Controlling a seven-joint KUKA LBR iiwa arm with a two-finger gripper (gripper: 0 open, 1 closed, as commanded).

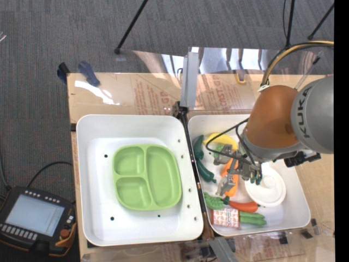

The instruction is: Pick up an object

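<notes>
The gripper (229, 180) is positioned low in the right bin (297, 201), above an orange toy vegetable (230, 174). The finger state cannot be determined. The approach step is judged current; closure and lift are required next.

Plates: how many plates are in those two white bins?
2. A green divided plate lies in the left bin; a round white plate lies in the right bin, beside the claw. More may be hidden under the arm.

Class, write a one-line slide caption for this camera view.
Gripper lowered among toy vegetables in right white bin; green divided plastic plate sits left.
</notes>
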